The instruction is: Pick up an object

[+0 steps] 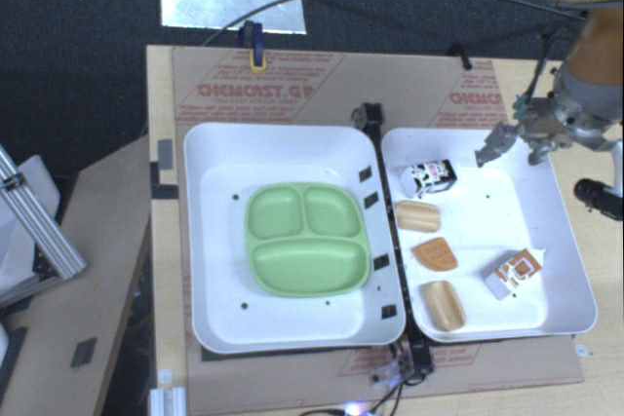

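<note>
The gripper (515, 144) hung open at the right bin's (565, 239) one o'clock corner, above the toy cow (431, 176).

We look down from one fixed camera set high above the pale wooden counter (292, 78), tilted slightly, far enough back to take in both shallow white plastic bins (292, 146) and the dark floor beyond.
</note>
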Motion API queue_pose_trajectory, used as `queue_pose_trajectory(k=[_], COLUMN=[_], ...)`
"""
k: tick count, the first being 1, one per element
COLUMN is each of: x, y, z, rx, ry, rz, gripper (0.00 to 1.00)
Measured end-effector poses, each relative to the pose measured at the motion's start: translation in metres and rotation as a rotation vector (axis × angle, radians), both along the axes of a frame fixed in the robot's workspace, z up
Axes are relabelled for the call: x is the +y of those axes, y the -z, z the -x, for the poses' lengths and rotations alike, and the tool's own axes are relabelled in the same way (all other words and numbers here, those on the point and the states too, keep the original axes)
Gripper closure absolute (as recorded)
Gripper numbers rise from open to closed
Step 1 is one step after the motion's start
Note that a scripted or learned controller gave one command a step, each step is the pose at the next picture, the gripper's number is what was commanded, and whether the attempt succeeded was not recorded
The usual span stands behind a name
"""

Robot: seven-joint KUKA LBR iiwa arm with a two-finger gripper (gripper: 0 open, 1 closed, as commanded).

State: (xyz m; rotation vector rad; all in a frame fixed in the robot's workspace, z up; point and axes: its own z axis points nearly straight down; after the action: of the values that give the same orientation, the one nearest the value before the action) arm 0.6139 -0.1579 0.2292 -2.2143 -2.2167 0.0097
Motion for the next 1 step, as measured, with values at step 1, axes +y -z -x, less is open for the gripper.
queue_pose_trajectory(k=[1], x=[0.0003], y=[-0.0071], z=[-0.0025], rx=[-0.012], ry=[-0.002], rz=[0.002], gripper=[0.00])
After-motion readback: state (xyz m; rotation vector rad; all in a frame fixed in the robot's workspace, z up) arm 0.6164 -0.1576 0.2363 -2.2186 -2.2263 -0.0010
